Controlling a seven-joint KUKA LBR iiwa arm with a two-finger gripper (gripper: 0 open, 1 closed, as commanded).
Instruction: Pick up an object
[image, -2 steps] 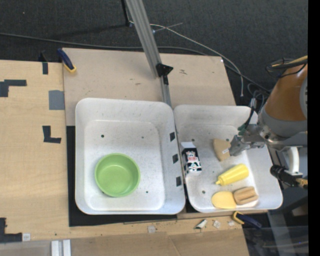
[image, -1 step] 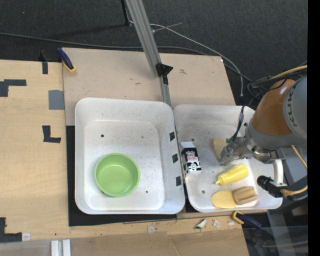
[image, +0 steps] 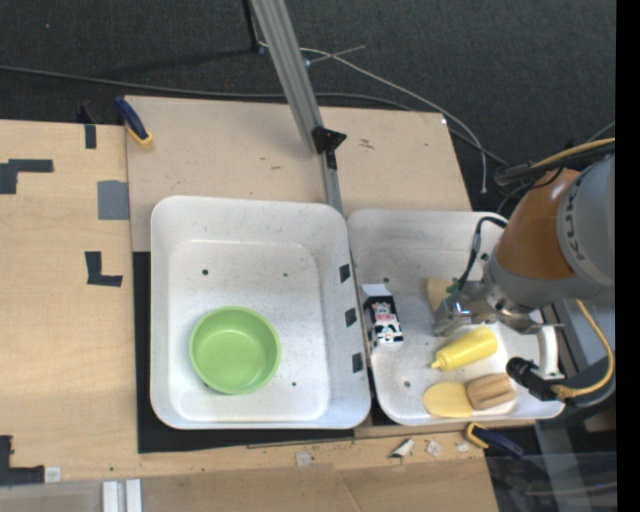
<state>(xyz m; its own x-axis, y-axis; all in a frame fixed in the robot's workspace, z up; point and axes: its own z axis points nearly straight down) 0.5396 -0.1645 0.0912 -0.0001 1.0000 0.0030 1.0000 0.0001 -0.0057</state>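
1. A green bowl (image: 235, 349) sits in the left bin (image: 250, 225).
2. In the right bin (image: 400, 235), the gripper (image: 452, 314) is low, just above a yellow bottle (image: 466, 350).
3. A small black-and-white box (image: 382, 320) lies near the divider.
4. A tan block (image: 489, 391) rests against a pale yellow piece (image: 446, 400).

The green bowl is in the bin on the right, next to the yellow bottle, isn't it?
Not quite. The camera view shows the green bowl alone in the left bin. The yellow bottle lies in the right bin, near the gripper.
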